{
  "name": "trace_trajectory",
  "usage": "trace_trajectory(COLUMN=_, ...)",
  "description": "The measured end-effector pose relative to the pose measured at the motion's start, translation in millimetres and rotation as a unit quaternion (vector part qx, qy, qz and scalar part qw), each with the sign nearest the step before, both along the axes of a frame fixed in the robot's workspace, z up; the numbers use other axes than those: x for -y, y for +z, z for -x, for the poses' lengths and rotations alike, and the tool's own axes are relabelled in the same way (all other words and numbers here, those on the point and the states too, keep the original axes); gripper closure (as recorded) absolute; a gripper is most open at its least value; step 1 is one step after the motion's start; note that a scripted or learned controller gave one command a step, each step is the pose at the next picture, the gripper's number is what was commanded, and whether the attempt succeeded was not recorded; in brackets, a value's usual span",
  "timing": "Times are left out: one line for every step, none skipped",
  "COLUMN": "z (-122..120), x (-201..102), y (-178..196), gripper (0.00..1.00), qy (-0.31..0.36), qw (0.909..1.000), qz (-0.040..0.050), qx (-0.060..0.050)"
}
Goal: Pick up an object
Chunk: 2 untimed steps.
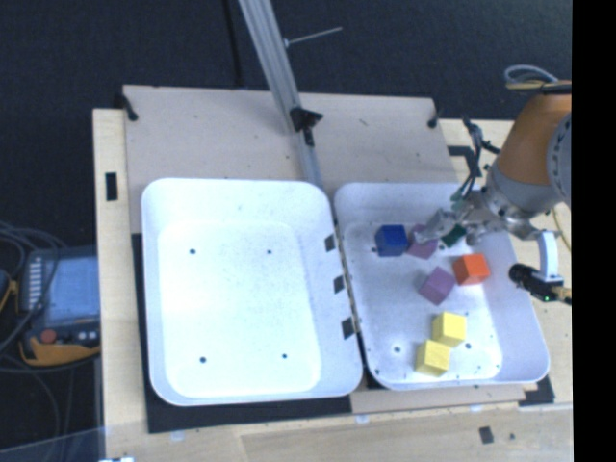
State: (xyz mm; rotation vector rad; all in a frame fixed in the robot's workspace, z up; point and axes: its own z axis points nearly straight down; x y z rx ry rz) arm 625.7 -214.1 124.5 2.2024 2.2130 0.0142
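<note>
Gripper (438, 231) position: low over the far part of the right bin (385, 210), reached in from the right on the grey arm (525, 176) with its orange band. Whether it is wide, narrow or holding anything cannot be told from this view; the tool blurs into the block beneath it.

Candidate objects all lie in the right bin. A blue cube (391, 240) sits just left of the tool. A mauve block (423, 249) lies at the tool tip, apparently touching it. An orange cube (471, 269) and a purple cube (437, 284) lie close together nearer the middle. Two yellow cubes (442, 342) sit side by side at the near end.

Judgement: the tool's low position at the mauve block suggests that block is the intended target. The blue cube's closeness could obstruct finger placement.

The left bin (236, 287) stands alongside, its rim touching the right bin's.
</note>
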Motion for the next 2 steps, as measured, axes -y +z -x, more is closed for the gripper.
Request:
trace_trajectory(z=-2, x=1, y=12, gripper=1.00, qy=0.001, qw=1.0000, qz=0.0008, qx=0.003)
trace_trajectory(z=-10, x=0, y=59, gripper=1.00, qy=-0.001, qw=1.0000, qz=-0.0024, qx=-0.007)
